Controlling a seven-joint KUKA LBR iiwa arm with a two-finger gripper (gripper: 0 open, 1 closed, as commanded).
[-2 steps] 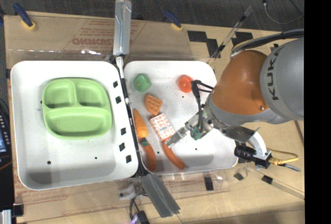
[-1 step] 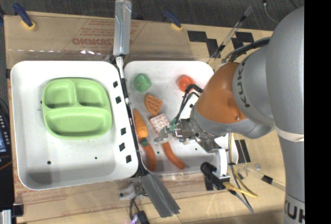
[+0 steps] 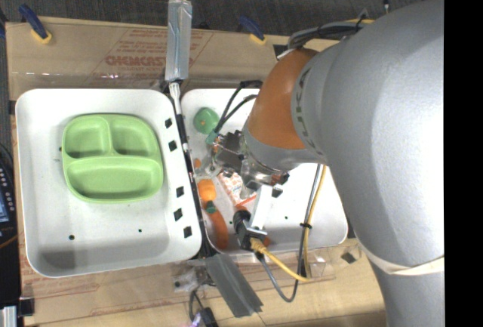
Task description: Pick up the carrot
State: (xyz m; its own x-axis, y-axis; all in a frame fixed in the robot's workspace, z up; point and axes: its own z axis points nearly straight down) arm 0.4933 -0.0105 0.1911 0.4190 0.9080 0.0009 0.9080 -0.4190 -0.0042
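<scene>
Carrot [image 3: 217,227]: in the right bin [image 3: 332,223], against its left wall, close to the near-left corner. Long axis runs roughly along that wall, far to near.

Claw [image 3: 226,169]: over the bin's left half, mid-wall, under the wrist. Opening cannot be told from this view; nothing seen in its hold.

Key relation: the carrot lies toward the near edge from the claw, hard by the wall. Judgement: next move is a shift toward the near edge; wall may crowd the grasp.
</scene>
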